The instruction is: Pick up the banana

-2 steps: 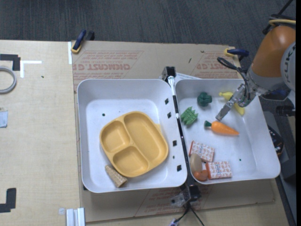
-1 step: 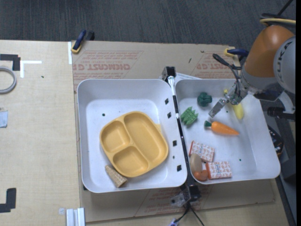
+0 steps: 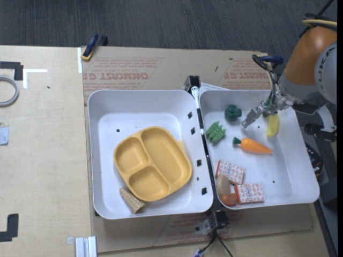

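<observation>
The arm reaches in from the right, orange band high, and the gripper [image 3: 256, 114] is down in the right bin [image 3: 300, 189], near its far right part. The claw reads as spread: one pale finger angles out toward the left, tip low over the white floor, the other sits back by the wrist, and nothing is between them. The banana [image 3: 273, 126] lies just to the right of that outstretched finger, a short yellow piece tucked close to the bin's right wall, its upper end partly hidden under the wrist. So the target is beside the claw, not inside it, and that's the worry. If the fingers close where they are, I'd expect them to close on air, or nudge the banana further against the wall. That wall is the second risk: there looks to be little room for a finger on the far side of the fruit, so a descent there could jam or skid off the curved skin. The carrot [image 3: 253, 146] sits just below, close enough that a sloppy sweep could catch it instead. The green broccoli [image 3: 232, 112] and the leafy green piece [image 3: 215, 132] are further left, less of a threat. Over in the left bin [image 3: 102, 159] the yellow divided plate [image 3: 153, 164] is well out of the way.
</observation>
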Robot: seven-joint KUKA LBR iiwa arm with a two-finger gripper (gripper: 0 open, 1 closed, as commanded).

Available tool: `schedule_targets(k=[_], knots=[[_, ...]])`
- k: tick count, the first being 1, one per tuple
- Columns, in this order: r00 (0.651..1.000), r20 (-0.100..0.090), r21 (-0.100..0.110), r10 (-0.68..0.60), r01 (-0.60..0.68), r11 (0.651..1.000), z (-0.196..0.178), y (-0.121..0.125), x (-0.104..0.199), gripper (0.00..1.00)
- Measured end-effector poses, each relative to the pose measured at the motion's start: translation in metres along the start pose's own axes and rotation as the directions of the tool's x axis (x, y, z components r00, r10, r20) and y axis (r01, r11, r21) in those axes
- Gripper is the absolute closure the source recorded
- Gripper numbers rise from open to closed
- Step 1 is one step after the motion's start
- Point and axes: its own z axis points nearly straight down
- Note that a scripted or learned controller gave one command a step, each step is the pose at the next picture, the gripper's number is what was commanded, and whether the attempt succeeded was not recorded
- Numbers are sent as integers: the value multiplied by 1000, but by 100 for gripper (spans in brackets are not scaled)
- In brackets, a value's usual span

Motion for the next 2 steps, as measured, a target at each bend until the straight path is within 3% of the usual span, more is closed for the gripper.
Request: schedule_targets(k=[1,2], knots=[[1000,6,-2,-1,1,1000,-10,0,-1,100],[998,3,2,-69,69,998,1,-32,27,100]])
